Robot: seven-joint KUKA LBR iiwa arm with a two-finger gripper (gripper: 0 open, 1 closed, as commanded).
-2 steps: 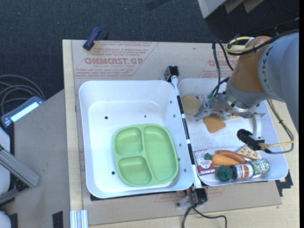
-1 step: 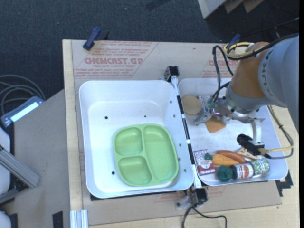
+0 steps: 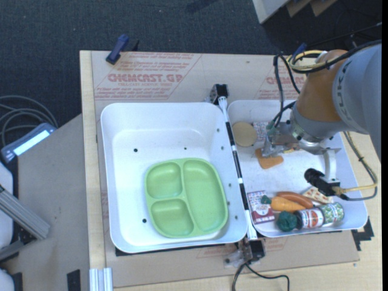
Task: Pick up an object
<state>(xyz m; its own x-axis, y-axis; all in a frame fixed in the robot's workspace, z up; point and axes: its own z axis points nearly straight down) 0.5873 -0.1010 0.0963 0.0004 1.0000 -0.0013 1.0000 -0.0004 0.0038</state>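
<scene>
Closest to the camera, at the near end of the right bin (image 3: 357, 220), a bunch of small toys lie packed together. There is a carrot (image 3: 292, 201), a little jar (image 3: 316, 216) lying on its side, and a fuzzy green ball (image 3: 287, 221) touching the jar. They look like they were dropped there in a heap, so grabbing just one would be hard.

Next door, the left bin (image 3: 121, 138) holds a green tray (image 3: 183, 197) with three parts. It lies flat and nothing is in it. It may be a place to put things.

A bit farther back in the right bin lies an orange piece (image 3: 270, 160), flat on the white floor and apart from the heap. The gripper (image 3: 276, 145) is right over it, pointing down, with the arm (image 3: 330, 96) bent in from the right. This is likely the thing it wants, since it lies alone and is easy to reach. The picture does not show how wide the gripper is open, or if it has hold of the piece.

Just beside it, a tan round piece (image 3: 244, 133) rests near the wall between the bins.

Farthest away, a blue clip (image 3: 117, 49) sits at the edge of the bench.
</scene>
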